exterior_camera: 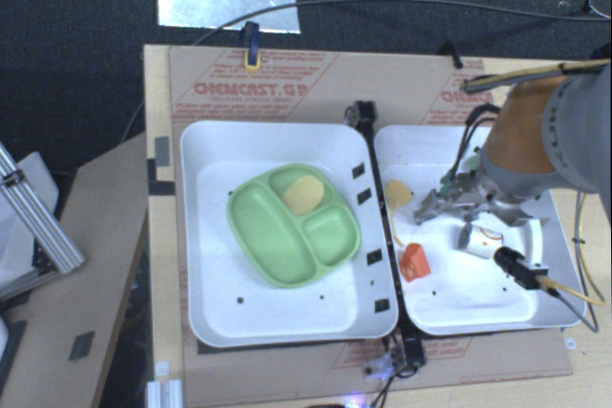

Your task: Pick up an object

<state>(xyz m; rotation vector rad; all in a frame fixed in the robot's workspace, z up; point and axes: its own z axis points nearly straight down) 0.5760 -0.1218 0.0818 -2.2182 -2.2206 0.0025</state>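
My gripper [469,223] hangs over the middle of the right bin [459,309], under the grey arm with its orange band [521,131]. A small red-orange object [413,261] lies on the bin floor just left of and below the gripper. A pale yellow object [398,194] rests near the bin's left wall, a little up and left of the gripper. Nothing can be made out in the gripper's grasp. In the left bin [229,311] sits a green divided plate [277,244] with a yellow lump [304,194] in its upper compartment.
Black clips [363,196] line the wall between the two bins. Cables [574,291] trail from the wrist over the right bin's right side. A blue clamp [251,45] holds the cardboard sheet at the back. An aluminium rail [38,215] stands at the far left.
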